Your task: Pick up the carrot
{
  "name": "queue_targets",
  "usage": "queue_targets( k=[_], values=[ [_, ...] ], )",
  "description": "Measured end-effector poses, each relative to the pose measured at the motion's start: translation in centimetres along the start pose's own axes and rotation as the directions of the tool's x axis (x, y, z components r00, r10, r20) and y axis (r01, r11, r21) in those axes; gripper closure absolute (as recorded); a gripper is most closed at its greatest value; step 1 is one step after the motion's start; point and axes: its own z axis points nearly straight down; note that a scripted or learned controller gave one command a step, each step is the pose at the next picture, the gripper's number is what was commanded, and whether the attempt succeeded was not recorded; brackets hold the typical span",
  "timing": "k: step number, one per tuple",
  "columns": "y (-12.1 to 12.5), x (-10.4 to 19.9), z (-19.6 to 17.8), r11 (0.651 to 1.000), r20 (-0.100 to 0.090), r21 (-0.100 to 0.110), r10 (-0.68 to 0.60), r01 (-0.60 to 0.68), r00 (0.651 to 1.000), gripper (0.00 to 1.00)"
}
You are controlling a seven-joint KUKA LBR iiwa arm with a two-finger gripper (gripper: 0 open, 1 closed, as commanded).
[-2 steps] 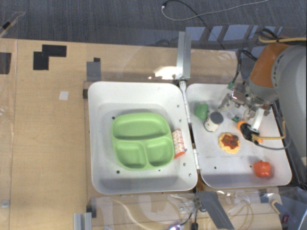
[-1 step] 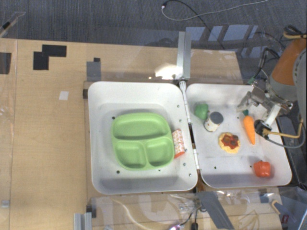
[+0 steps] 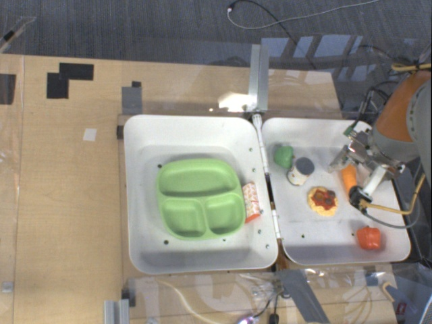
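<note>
**Gripper low over the carrot in the right bin**

The gripper (image 3: 352,171) hangs at the right side of the right bin (image 3: 297,245), and the carrot (image 3: 348,177) lies directly under it, partly covered by the wrist hardware. Whether the fingers are spread or closed cannot be made out. Further left sit a green vegetable (image 3: 283,156) and a grey-capped piece (image 3: 300,169); a small pizza (image 3: 323,200) and a red-orange item (image 3: 368,237) lie nearer. The left bin (image 3: 142,248) holds a green divided plate (image 3: 200,198) with a striped packet (image 3: 251,201) touching its right edge.
</note>
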Motion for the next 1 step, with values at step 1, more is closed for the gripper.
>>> queue_targets(
  k=[1],
  values=[
    [0.13, 0.34, -1.29, 1.000, -0.004, -0.005, -0.007, 0.007, 1.000, 1.00]
  ],
)
